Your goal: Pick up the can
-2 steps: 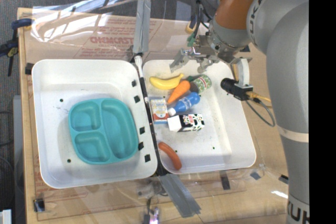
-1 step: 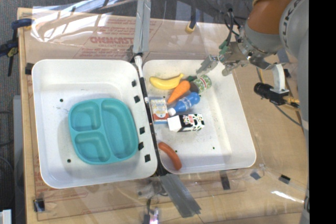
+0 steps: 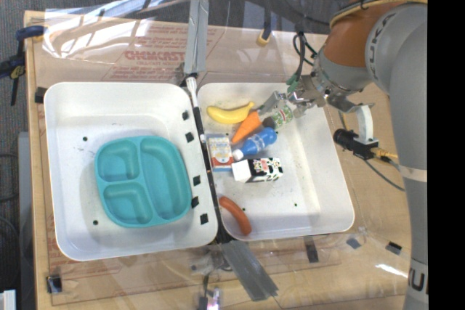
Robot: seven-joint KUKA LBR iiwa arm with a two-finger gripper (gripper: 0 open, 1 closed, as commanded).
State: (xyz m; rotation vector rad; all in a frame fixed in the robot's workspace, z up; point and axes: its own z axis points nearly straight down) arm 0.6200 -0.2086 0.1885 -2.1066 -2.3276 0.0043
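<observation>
The tool (image 3: 285,107) hovers over the right bin (image 3: 327,185), beside the can (image 3: 282,115). Whether it grips anything cannot be told. A banana (image 3: 227,112) lies nearby.

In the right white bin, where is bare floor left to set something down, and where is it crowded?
Bare floor lies along the right white bin's right side and front right corner, right of the black-and-white carton and orange-red sausage. It is crowded at back left: yellow banana, orange carrot, blue bottle, with the tool there.
</observation>
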